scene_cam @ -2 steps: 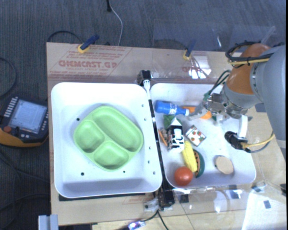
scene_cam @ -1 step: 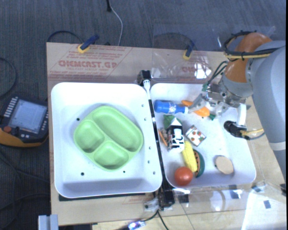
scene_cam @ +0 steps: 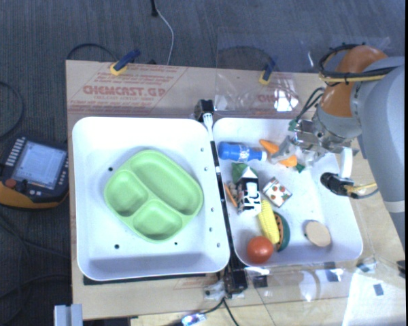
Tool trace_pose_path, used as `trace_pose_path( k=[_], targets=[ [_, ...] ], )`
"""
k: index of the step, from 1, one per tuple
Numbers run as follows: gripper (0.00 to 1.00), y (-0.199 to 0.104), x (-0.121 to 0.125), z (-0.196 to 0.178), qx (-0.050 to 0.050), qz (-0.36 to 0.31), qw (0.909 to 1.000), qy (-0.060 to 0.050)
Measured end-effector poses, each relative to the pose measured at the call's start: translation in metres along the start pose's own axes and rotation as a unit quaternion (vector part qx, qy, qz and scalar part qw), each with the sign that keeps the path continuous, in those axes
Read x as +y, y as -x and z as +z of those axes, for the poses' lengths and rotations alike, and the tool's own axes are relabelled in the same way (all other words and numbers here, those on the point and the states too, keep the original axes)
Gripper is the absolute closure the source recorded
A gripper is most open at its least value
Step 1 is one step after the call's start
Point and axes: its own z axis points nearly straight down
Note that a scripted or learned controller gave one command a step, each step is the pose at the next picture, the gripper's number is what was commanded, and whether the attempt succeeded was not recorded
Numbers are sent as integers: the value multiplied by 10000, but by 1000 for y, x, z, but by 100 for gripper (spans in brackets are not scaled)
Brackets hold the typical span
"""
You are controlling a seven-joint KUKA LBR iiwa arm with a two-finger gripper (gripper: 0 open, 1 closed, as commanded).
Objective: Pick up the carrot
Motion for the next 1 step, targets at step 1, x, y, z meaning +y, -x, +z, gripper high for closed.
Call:
trace_pose_path(
  k=[1],
  targets=[
    [100, -57, -20, -89, 70, 1432, 9896, 91]
  ],
)
